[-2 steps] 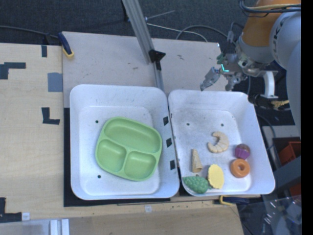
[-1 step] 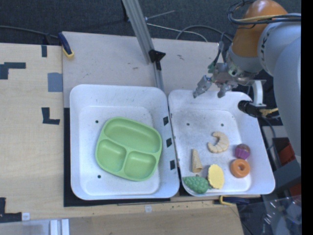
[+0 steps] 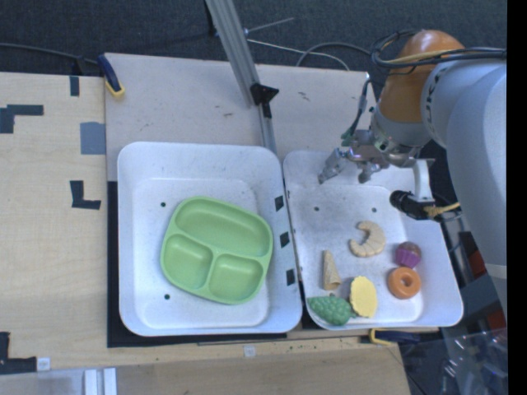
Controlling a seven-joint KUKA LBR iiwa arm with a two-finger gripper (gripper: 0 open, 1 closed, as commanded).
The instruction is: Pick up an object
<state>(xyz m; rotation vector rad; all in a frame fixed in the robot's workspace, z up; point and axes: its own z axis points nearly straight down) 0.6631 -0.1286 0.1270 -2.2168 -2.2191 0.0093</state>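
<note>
Fingers [image 3: 329, 169] spread apart, holding nothing.
Gripper [image 3: 346, 169] hangs over the right bin's [image 3: 306, 220] far end; croissant [image 3: 368, 239] well apart.

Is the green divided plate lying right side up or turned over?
Right side up: the green divided plate shows its three hollow compartments facing upward in the left bin.

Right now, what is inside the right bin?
In the right bin lie a croissant, a purple piece, an orange ring, a yellow piece, a cone and a green leafy piece. The gripper covers part of its far edge.
</note>
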